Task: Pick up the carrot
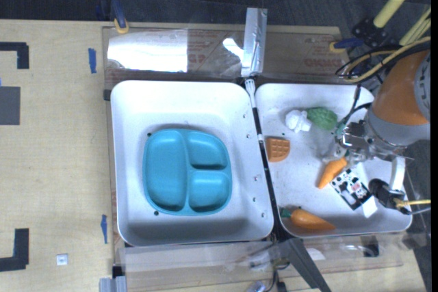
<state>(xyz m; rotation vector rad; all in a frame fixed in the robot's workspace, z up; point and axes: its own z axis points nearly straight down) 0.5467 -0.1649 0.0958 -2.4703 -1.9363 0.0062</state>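
Near edge of the right bin (383,232): one carrot (311,218) lies flat along the front wall, green top at the left by the divider, orange body pointing right. Nothing touches it.

Second carrot (331,171), smaller, sits mid-bin, tilted, its upper end right under the claw (348,148). Looks like contact at that end, but I can't tell whether the carrot is between the fingers or just beside them. Can't tell how far open the claw is either; the wrist hardware hides the tips.

Arm (404,99) comes in from the right, orange band above the wrist, cables looping over the bin's back right corner.

Other items in the right bin:
- black-and-white patterned card-like thing (349,187), just right of the smaller carrot, near the claw
- waffle-shaped brown piece (277,148) by the divider, left side
- white lumpy item (297,121) and a green leafy item (321,117), side by side near the back, touching or nearly so

Left bin (130,106) holds a blue three-compartment plate (185,171), roughly centred, well apart from everything else.

Both bins sit side by side on the wooden worktop (48,147). Clear plastic sheet (178,51) behind the left bin.
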